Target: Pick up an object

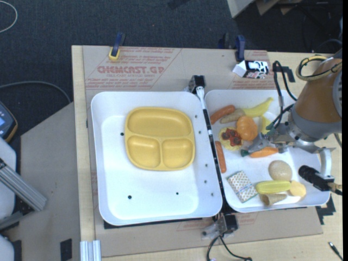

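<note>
Camera view, looking down at a slant: two white bins sit side by side on the bench. The left bin (pixel 109 162) holds a yellow divided tray (pixel 160 138). The right bin (pixel 321 200) is crowded with toy food: a sausage (pixel 222 113), a banana (pixel 257 109), an orange fruit (pixel 246 128), red berries (pixel 232 137), a carrot (pixel 263 153), a beige potato (pixel 280 171), a patterned packet (pixel 241 185) and a yellow corn piece (pixel 273 187). The arm (pixel 318 105) reaches in from the right; its gripper (pixel 265 144) hangs low just above the carrot, beside the orange fruit. Whether the claw is apart or together cannot be told.
</note>
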Tool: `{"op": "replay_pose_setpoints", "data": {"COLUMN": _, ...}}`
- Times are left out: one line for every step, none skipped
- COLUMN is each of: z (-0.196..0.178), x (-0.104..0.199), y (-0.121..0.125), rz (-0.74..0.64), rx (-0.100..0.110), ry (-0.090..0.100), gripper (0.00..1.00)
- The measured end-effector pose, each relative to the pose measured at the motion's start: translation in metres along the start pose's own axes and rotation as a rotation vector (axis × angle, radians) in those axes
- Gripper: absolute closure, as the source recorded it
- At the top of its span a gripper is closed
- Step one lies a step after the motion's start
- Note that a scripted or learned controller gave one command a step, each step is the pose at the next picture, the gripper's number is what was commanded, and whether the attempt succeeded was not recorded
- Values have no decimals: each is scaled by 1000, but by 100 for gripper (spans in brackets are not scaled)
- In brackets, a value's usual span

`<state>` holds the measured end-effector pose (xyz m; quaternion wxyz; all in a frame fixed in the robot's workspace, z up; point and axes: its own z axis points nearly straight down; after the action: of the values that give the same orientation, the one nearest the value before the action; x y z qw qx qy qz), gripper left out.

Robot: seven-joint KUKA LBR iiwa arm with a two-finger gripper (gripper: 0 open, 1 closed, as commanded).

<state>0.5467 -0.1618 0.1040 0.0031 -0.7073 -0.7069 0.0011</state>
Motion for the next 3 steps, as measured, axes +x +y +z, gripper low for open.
{"op": "replay_pose_setpoints", "data": {"z": 14, "x": 0, "y": 4, "rz": 0, "rx": -15, "ry": -1, "gripper": 0}}
{"op": "replay_pose_setpoints", "data": {"z": 5, "x": 1, "y": 4, "rz": -1, "rx": -16, "ry": -3, "gripper": 100}}
{"op": "replay_pose_setpoints", "data": {"z": -42, "x": 2, "y": -3, "rz": -1, "rx": -10, "ry": -5, "gripper": 100}}
